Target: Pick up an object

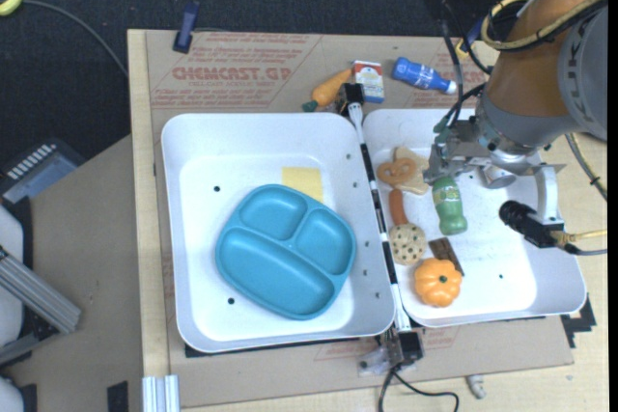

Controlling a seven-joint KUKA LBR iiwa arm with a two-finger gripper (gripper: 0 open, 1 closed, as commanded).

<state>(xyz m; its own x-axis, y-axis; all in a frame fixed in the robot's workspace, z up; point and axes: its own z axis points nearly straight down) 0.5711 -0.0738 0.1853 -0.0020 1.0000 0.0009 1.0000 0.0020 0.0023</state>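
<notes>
Both bins (193, 150) look like smooth white plastic with a faint sheen, and the blue plate (285, 251) is matt plastic. The bench (241, 68) is dull brown board; the pumpkin (437, 283) shines, and the green bottle (448, 208) looks glossy

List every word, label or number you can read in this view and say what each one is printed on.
"CHEMCAST GP" (last letters uncertain): large red print on the brown protective sheet behind the bins.
Smaller red print along that sheet's top edge: too blurred to read.
Label on the small red-and-white carton: too small to read.
Label on the blue bottle: too small to read.
Label on the green bottle: unreadable.
</notes>
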